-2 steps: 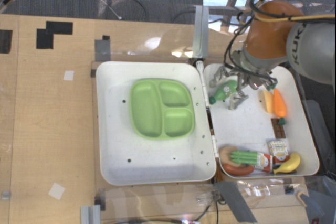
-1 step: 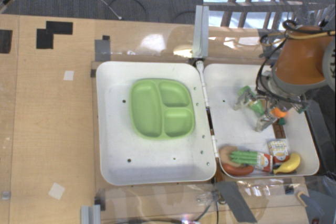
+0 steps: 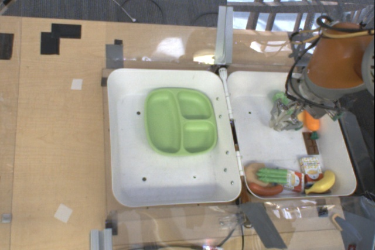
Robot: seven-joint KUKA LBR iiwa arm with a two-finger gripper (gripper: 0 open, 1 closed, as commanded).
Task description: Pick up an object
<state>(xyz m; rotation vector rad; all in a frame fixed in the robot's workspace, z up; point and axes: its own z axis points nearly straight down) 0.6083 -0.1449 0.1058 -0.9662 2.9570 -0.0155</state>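
Gripper (image 3: pixel 285 118) hangs low in the right bin (image 3: pixel 258 91) near its far right corner, just beside a small orange object (image 3: pixel 313 123); whether its fingers are wide or narrow I cannot tell. Nothing looks lifted, so the pick seems undone. The orange piece is rounded and partly hidden.

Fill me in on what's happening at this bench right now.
A grey arm with an orange band has its gripper lowered into the right bin, next to a small orange object. Nothing can be made out between its jaws. Toy food sits along that bin's near edge: a banana, a green bundle, a hot dog and a small carton. The left bin holds a green divided plate.
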